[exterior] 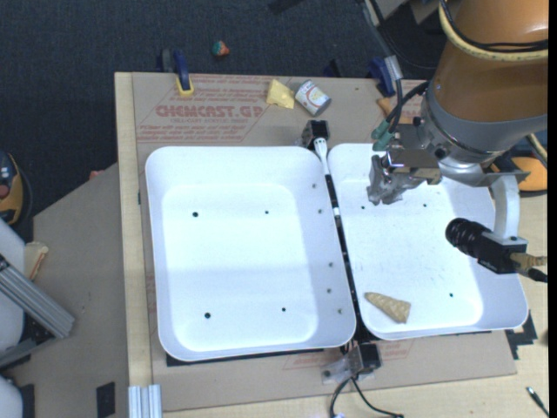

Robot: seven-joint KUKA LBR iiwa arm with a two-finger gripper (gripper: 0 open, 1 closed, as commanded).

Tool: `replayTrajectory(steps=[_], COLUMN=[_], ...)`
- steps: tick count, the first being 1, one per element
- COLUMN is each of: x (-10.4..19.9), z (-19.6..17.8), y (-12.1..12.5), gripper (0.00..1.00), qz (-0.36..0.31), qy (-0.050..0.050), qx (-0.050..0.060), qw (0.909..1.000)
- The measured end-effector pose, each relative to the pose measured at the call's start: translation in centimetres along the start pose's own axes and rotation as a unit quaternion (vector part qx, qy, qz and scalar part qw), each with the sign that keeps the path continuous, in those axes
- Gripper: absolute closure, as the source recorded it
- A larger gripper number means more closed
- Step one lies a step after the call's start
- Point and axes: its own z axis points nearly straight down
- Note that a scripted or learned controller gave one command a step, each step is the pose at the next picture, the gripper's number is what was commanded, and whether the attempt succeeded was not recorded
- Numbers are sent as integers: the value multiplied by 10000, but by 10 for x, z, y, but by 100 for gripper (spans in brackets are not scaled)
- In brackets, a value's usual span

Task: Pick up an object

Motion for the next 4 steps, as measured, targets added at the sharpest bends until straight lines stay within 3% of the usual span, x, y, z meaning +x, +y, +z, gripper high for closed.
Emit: replayTrajectory(steps=[1, 2, 3, 4], x=[9, 98, 114, 184], z=[-34, 57, -24, 79], y=[-15, -16, -14, -3], gripper=[100, 100, 100, 100], qz=[14, -19, 10, -6], qy=[0, -6, 13, -18], qx=[-71, 17, -89, 17], qw=[10000, 10000, 10000, 10000])
